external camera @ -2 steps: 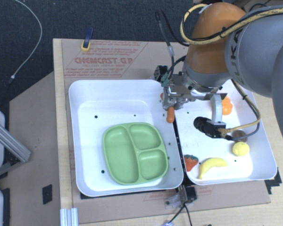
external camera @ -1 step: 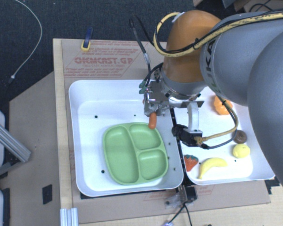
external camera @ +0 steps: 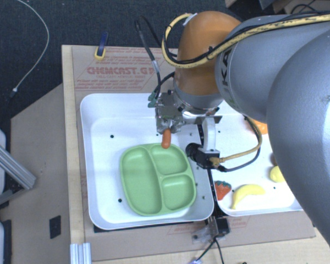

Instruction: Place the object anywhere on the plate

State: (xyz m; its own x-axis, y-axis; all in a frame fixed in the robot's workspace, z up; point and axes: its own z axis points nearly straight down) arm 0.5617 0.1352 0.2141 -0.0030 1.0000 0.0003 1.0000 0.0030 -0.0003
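A green plate (external camera: 154, 183) with three compartments lies in the left white bin (external camera: 99, 164), toward its front right. My gripper (external camera: 166, 130) hangs over the plate's far edge, under the orange wrist band. A small orange carrot-like piece (external camera: 166, 141) pokes out from between the fingers, its lower tip right at the plate's far rim. The gripper is shut on this piece. The fingers hide its upper end.
The right bin (external camera: 264, 207) holds a red strawberry (external camera: 223, 189), a yellow banana (external camera: 247, 194), a yellow fruit (external camera: 277, 174) and an orange item (external camera: 258, 127) partly under the arm. A black fitting and hose (external camera: 206, 155) hang beside the plate's right edge.
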